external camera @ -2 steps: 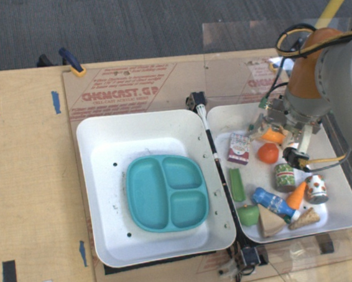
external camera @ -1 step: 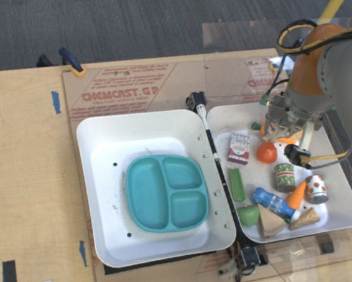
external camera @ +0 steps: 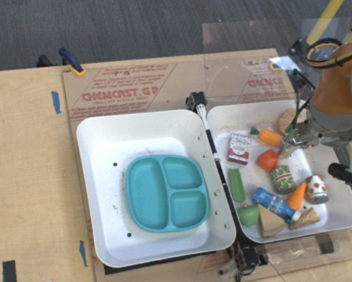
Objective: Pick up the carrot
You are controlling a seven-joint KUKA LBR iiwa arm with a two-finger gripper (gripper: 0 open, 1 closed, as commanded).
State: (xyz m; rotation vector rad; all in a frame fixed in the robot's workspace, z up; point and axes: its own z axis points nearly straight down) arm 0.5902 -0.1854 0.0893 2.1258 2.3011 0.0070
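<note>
Grey carpet runs behind a wooden bench point(external camera: 26, 203) topped with a printed cardboard sheet point(external camera: 133, 88), on which two shallow white bins sit side by side. Of these, the left bin point(external camera: 100, 195) holds a teal divided tray point(external camera: 167, 193), and the right bin point(external camera: 343, 210) holds a scatter of toy food. Reaching in from the right, the arm point(external camera: 340, 98) shows its orange band over the right bin's far corner, and the gripper point(external camera: 290, 139) hangs low by the bin's upper middle — whether its tips are spread or closed I cannot tell, and nothing shows between them. Next in size come a white and red carton point(external camera: 239, 148), a green stick-shaped piece point(external camera: 237, 184), a blue bottle point(external camera: 272, 201) and a green patterned can point(external camera: 282, 179). One carrot point(external camera: 268, 136) lies just left of the gripper, near the carton; another orange carrot-like piece point(external camera: 297, 195) lies lower, beside the blue bottle — smallest, a red piece point(external camera: 267, 159) between them
</note>
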